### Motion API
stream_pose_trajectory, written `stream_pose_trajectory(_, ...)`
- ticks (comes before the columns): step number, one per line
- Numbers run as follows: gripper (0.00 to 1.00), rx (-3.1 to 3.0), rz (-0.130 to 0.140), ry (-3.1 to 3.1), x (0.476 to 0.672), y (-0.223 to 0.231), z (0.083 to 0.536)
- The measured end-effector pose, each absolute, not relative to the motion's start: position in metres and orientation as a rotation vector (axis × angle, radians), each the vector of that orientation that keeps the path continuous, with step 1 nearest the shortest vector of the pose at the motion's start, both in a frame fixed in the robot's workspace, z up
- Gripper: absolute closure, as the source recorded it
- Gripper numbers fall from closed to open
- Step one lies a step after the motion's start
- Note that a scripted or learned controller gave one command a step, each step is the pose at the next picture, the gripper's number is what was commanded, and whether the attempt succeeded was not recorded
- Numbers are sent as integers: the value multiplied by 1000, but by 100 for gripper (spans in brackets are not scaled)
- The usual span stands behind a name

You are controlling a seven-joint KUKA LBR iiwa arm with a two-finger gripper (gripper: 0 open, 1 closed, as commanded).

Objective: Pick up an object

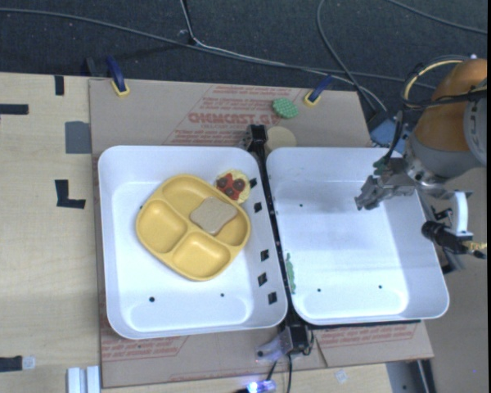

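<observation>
A yellow sectioned plate [168, 228] lies in the left bin [123, 301]. A tan slice of toast [213, 214] rests on the plate's right part. Just beyond the plate's far right edge sits a small dark red berry-like item on a pale piece [232, 184]. My gripper [368, 197] hangs over the right bin [417, 301], near its far right side, pointing down and to the left. No object shows between its tips. A small green scrap [290, 267] lies at the right bin's left wall.
The bins sit side by side on a cardboard sheet [147, 113]. A green dotted pad [284, 106] and a pale disc [281, 136] lie on the cardboard behind the bins. Blue clamps [117, 76] hold the sheet's far edge. Cables run across the dark floor behind.
</observation>
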State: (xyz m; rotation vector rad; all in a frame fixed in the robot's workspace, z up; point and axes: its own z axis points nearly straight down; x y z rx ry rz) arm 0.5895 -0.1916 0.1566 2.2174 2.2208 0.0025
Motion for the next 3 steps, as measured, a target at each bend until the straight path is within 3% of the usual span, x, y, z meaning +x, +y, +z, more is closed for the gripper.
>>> stream_pose_trajectory(2, 100, 2216, 3, 2221, 590, -179, 247)
stream_pose_trajectory(3, 100, 2216, 2, 2229, 578, -126, 254)
